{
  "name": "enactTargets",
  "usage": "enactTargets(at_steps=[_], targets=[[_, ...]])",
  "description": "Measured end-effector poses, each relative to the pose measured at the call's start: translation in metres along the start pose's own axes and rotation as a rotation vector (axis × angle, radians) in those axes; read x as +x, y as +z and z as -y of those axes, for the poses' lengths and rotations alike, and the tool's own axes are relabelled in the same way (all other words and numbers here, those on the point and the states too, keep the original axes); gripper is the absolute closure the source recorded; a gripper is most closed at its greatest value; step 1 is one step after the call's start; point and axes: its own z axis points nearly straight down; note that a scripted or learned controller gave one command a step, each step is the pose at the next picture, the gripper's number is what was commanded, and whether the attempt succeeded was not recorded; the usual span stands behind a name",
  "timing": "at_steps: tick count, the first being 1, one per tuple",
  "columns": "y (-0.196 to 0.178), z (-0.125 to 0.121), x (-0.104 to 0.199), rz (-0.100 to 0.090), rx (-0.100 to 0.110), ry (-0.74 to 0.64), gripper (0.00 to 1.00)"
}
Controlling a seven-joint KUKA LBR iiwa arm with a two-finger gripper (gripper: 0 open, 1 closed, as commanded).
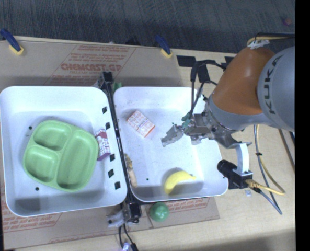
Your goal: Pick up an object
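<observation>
A small green ball (158, 211) is noted on the counter (233, 218), just outside the right bin's near rim. Inside the shallow white plastic right bin (155, 95), a yellow banana-shaped toy (177, 181) lies against the near wall, its long axis running left to right. The end effector (171, 135) is seen above the bin's middle; whether it is wide or narrow cannot be told, and nothing is seen held. The toy lies nearward of it. A small pink-and-white printed box (140, 123) lies farther, to its left.
</observation>
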Motion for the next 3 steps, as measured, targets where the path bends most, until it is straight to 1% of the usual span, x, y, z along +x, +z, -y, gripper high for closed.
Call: enactTargets(at_steps=[1, 2, 3], targets=[[0.104, -0.026, -0.051, 0.001, 0.002, 0.0, 0.0], [0.146, 0.023, -0.053, 0.0, 0.001, -0.001, 0.0], [0.136, 0.021, -0.053, 0.001, 0.0, -0.007, 1.0]])
